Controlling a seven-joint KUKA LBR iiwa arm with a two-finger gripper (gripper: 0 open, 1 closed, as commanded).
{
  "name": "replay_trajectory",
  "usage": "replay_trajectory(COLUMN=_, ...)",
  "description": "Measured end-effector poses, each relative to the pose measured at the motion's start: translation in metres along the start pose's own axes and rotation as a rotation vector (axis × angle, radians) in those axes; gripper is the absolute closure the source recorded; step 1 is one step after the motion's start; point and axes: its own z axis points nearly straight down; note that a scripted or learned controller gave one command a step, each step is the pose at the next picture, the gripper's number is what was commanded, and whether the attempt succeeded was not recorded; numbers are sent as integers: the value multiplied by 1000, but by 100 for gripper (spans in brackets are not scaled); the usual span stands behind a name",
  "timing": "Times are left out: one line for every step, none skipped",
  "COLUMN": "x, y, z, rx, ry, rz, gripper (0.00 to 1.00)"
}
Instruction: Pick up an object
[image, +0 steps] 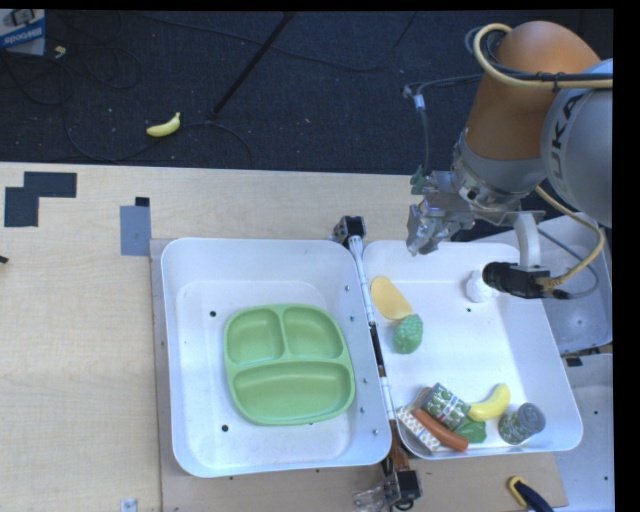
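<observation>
Jaws (428, 235): you can't tell if spread or pressed, poised above right bin (560, 400) back rim | Nothing lifted: you see chip (389, 297), broccoli (407, 334) mid-bin, banana (489, 403) near front | Pick not yet done.

**Bench stock, two bins, seen from above**

I count: left bin (180, 300) with one green divided plate (288, 362). Right bin (545, 350) with a yellow wedge (389, 297) touching a green lump (408, 334); near corner, a small banana (490, 403), hot dog (438, 430), printed packet (442, 403), grey can (521, 423). Gripper (428, 232) over the far rim. Another banana (164, 125) on the dark floor.
</observation>
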Motion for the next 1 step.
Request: replay_trajectory(x=77, y=-10, z=15, rx=0, ry=0, rz=0, gripper=100)
